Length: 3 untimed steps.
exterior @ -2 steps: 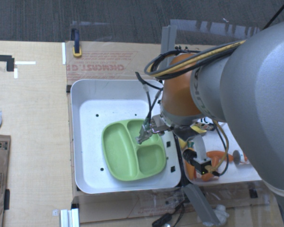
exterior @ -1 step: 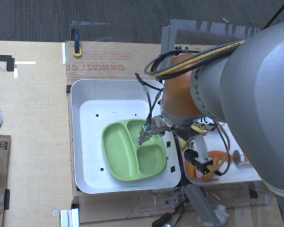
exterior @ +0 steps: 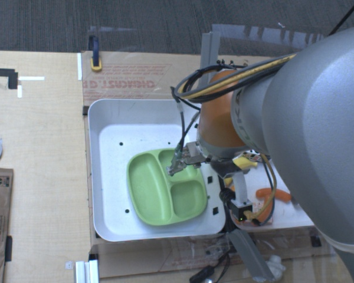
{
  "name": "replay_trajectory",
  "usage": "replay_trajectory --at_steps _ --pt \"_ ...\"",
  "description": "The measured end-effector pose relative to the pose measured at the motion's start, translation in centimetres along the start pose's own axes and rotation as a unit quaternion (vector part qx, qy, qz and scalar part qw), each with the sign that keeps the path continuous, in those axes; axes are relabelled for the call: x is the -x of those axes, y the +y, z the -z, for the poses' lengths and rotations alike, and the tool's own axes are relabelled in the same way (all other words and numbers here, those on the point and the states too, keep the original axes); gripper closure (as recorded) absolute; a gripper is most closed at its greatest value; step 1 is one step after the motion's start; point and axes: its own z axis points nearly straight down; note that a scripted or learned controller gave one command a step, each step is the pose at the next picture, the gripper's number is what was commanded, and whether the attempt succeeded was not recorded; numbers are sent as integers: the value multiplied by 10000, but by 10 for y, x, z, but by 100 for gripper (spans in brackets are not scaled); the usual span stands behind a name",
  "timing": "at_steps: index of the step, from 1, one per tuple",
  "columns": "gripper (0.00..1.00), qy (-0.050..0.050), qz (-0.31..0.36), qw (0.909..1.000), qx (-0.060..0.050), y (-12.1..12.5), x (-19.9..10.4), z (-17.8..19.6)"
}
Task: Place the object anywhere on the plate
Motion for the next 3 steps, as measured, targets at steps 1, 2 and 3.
replay_trajectory --at_steps 1,2,3 --pt "0 8 -254 9996 -121 17 -1 -3" --pt "0 7 -254 9996 -117 17 -1 -3" --pt "0 6 -254 9996 -113 17 -1 -3"
